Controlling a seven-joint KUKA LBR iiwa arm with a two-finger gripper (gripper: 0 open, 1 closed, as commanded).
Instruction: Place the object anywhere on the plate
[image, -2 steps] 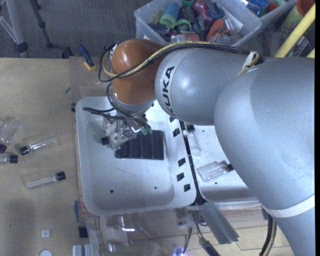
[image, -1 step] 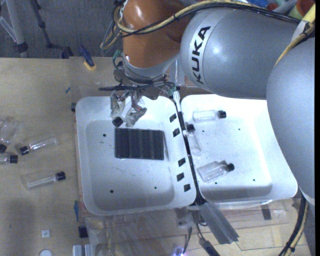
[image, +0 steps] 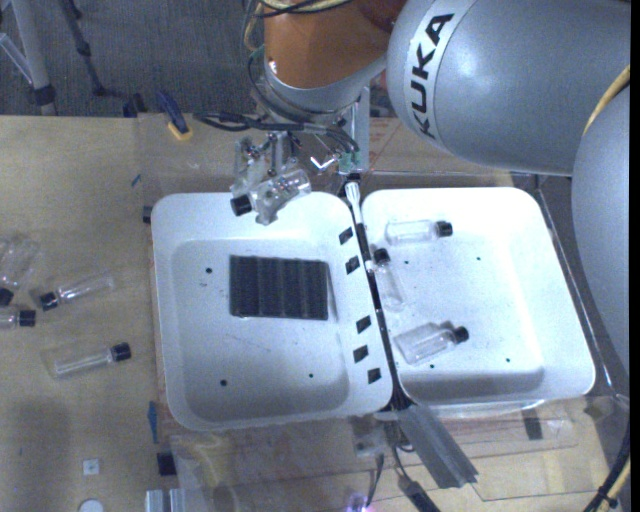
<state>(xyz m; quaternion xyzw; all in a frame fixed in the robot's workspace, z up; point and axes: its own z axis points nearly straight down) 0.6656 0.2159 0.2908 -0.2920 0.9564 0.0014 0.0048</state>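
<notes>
Pincer (image: 268, 190) grips clear vial (image: 268, 194) (black cap) above ribbed dark plate (image: 279, 288)

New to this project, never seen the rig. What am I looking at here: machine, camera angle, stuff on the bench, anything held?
The big grey machine with the orange band is a KUKA robot arm reaching in from the right. One fixed camera looks down on the bench at a slant.

The arm ends in a two-finger gripper, poised over the far rim of the left shallow white bin. A small clear plastic vial with a black cap sits between its fingers, so it appears to be held.

In the left bin lies a dark ribbed rectangular plate, the target for the vial.

The right shallow white bin holds three more clear black-capped vials: one near the far side, one near the front, one by the left wall.

A few spare vials lie on the wooden bench to the left.
</notes>
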